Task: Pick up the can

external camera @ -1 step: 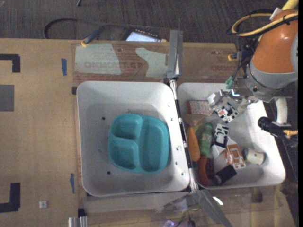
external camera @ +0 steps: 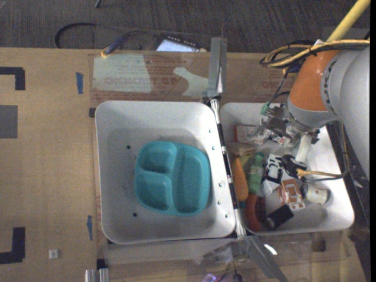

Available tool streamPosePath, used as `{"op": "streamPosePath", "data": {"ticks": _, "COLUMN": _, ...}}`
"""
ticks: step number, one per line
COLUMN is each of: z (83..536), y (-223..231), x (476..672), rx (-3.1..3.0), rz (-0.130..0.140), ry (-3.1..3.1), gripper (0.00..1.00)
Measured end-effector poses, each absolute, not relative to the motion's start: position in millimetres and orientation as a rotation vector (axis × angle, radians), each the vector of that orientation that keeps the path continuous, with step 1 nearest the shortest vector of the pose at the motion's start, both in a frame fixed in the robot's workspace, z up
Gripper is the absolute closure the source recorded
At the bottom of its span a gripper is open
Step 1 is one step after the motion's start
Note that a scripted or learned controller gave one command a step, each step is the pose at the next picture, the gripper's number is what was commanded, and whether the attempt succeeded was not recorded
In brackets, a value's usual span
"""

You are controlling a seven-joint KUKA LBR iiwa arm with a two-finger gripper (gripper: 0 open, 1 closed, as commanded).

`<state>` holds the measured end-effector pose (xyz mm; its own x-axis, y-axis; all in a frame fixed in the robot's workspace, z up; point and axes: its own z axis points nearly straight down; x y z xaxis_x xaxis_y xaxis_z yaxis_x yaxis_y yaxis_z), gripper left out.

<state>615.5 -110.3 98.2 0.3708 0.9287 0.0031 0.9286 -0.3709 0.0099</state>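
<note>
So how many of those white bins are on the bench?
2. The left bin holds a teal divided plate. The right bin is crowded with small items, and the robot arm reaches over it.

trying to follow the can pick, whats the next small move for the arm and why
Probably a short shift toward the near side of the right bin, then a descent. The hand sits above the far part of that bin, over clutter. I can't single out the can there; the likeliest candidate is the cylindrical white object lying nearer the camera. The teal divided tray in the left bin is irrelevant.
</note>
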Motion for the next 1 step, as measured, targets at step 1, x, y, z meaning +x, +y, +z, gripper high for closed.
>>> {"op": "streamPosePath", "data": {"ticks": 1, "z": 185.5, "y": -87.0, "x": 624.9, "rx": 2.694, "rz": 0.001, "ry": 1.615, "gripper": 0.0}}
